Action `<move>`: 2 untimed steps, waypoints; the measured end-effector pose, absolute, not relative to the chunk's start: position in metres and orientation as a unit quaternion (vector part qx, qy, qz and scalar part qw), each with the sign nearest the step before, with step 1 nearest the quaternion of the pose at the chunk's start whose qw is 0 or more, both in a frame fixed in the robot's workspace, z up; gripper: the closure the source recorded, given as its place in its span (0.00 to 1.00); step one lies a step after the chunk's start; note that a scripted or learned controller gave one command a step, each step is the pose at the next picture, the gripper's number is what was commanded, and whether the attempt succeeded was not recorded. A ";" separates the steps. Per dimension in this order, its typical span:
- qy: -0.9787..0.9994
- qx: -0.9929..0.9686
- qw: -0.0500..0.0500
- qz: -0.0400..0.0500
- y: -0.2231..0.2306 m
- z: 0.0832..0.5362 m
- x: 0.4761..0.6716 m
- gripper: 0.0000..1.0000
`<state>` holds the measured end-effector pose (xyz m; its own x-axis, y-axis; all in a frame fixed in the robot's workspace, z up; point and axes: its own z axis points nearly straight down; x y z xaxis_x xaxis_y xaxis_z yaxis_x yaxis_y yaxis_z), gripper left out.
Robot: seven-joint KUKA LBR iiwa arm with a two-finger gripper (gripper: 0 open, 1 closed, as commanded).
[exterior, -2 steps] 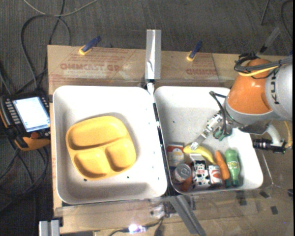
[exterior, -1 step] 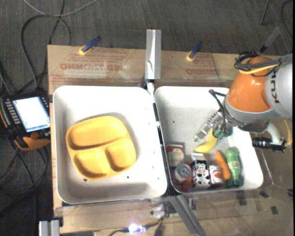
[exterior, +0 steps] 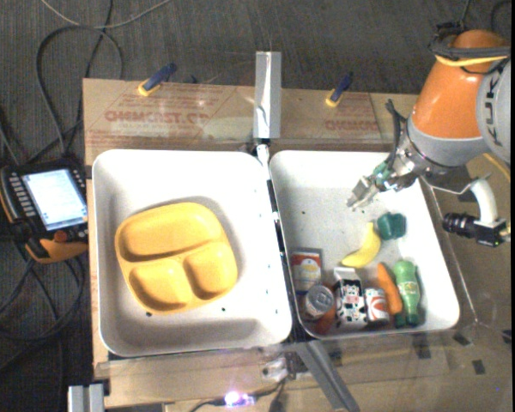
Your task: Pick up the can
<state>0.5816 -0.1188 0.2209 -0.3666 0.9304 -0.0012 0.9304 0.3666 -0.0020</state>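
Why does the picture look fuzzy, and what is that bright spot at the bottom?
In the camera view everything is soft and grainy, so the can shows no readable label; the end effector looks smeared; a small purplish-white glare spot glows at the bench's front edge.

Even overhead light falls across the bench, and we see both white bins (exterior: 189, 166) glowing bright, nearly washed out left of the gripper (exterior: 363, 193). Shadows below it stay soft and short. The dark floor sinks into grainy dimness, and the whole frame reads slightly soft.
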 end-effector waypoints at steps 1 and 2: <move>-0.783 -0.622 0.001 0.001 -0.084 0.253 0.515 1.00; -0.803 -0.596 -0.002 0.001 -0.123 0.396 0.484 1.00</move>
